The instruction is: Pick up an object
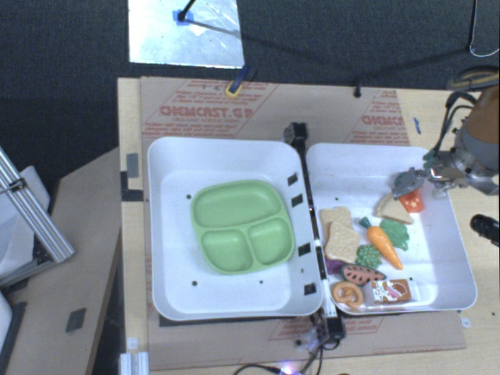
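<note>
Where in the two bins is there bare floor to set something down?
Right bin: bare floor along the far wall, above the bread slices and left of the tool; its near half is crowded with toy food. Left bin: a bare margin surrounds the green divided plate.

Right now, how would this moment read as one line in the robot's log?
task: pick up an object | gripper: over right bin, beside red piece | grasp: unconfirmed | left bin: green tray
</note>
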`<control>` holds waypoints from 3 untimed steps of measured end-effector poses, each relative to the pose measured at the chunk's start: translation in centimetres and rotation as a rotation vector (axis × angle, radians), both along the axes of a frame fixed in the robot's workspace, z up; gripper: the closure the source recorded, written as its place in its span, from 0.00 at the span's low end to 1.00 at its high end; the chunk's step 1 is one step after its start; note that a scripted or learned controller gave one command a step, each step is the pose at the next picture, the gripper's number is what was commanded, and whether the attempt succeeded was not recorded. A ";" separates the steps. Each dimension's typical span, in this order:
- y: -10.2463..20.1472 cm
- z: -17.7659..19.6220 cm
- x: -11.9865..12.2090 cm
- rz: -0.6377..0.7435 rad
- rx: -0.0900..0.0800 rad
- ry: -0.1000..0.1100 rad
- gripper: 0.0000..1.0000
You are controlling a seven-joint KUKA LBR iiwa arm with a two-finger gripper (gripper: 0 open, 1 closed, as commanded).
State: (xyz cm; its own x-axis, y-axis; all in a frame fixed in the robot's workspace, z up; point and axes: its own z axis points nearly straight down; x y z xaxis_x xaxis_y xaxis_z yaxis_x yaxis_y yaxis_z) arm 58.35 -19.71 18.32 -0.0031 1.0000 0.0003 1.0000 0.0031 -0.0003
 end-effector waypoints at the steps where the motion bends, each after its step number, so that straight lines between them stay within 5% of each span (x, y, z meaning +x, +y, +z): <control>1: 0.2 -6.3 -0.1 -0.002 0.001 0.003 0.00; 2: -0.2 -9.2 0.3 -0.004 -0.010 -0.013 0.00; 3: 0.1 -7.7 0.7 0.000 -0.005 -0.023 1.00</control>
State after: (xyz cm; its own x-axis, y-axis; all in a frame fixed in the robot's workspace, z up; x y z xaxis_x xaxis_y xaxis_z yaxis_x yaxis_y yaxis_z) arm 59.04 -19.62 10.65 -0.0033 1.0000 -0.0048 0.9997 0.0034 0.0230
